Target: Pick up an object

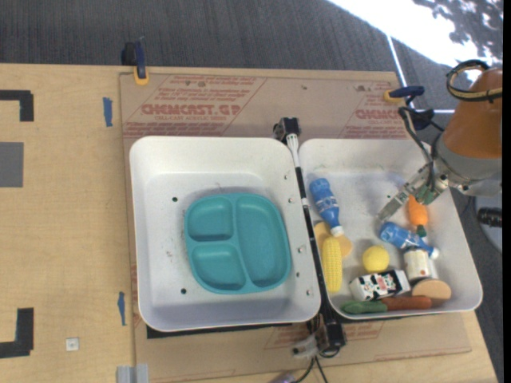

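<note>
My gripper hangs over the upper right part of the right bin, open, with its fingers spread. One grey finger points down-left toward the bin floor. An orange carrot lies right beside the other finger; nothing sits between the fingers. Just below is a small blue bottle. A larger blue bottle lies by the bin's left wall. Further down are a corn cob, a yellow ball and a black-and-white carton.
A teal divided plate lies in the left bin. Along the right bin's front edge are a red sausage, a green piece, a bread roll and a white-brown cylinder. The arm's orange band looms at the right.
</note>
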`<state>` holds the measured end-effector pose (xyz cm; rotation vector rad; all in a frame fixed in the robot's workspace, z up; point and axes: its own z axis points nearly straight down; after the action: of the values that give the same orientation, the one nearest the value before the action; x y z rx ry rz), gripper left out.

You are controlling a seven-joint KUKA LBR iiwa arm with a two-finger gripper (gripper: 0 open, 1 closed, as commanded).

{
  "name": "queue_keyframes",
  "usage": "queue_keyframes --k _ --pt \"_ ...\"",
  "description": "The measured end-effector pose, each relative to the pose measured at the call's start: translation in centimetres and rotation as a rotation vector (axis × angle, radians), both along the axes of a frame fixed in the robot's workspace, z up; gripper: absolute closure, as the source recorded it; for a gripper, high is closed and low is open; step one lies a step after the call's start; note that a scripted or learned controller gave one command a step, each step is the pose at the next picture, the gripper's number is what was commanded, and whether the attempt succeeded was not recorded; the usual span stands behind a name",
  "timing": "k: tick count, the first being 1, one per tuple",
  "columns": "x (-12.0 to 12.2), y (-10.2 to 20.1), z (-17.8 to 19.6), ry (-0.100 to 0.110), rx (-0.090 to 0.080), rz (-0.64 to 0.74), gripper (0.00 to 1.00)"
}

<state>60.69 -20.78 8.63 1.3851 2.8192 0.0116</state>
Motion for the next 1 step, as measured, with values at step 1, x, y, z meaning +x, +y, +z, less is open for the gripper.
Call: queue_keyframes --k 1 --pt "-3.02 3.68 -0.05 0.003 -0.004 -0.267 0.0"
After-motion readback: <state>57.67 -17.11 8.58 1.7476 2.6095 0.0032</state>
